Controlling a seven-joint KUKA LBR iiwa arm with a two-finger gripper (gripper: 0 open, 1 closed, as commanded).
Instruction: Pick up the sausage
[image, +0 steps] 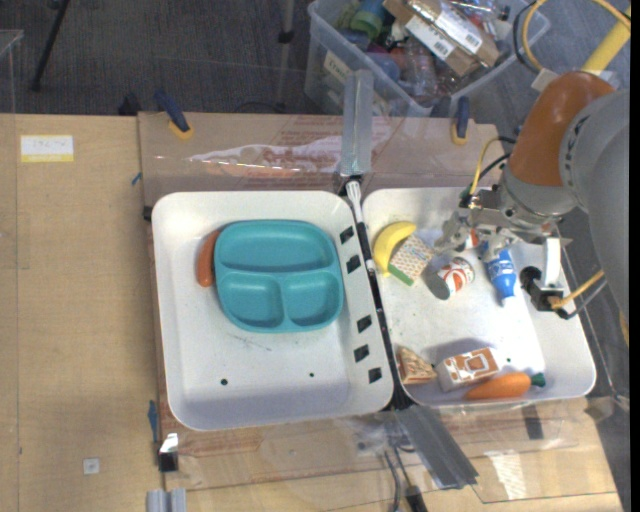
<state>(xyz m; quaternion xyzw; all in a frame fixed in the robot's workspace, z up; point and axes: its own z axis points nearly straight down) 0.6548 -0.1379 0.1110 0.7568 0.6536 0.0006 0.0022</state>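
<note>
The sausage (205, 262), reddish-orange, lies in the left bin (190, 380) and is tucked against the left rim of the teal divided plate (278, 274), which partly hides it. My gripper (468, 232) hangs over the right bin (560, 350), in its upper middle. It is just above a small red-and-white can (450, 277) and next to a blue bottle (502, 274). It is far to the right of the sausage, and I see nothing held in it.
The right bin also holds a banana (390, 240), a checkered packet (410, 262), a carrot (498, 387), a small carton (468, 365) and a brown wafer-like piece (415, 366). A raised divider (362, 300) separates the bins. A crate of clutter (420, 40) stands behind them.
</note>
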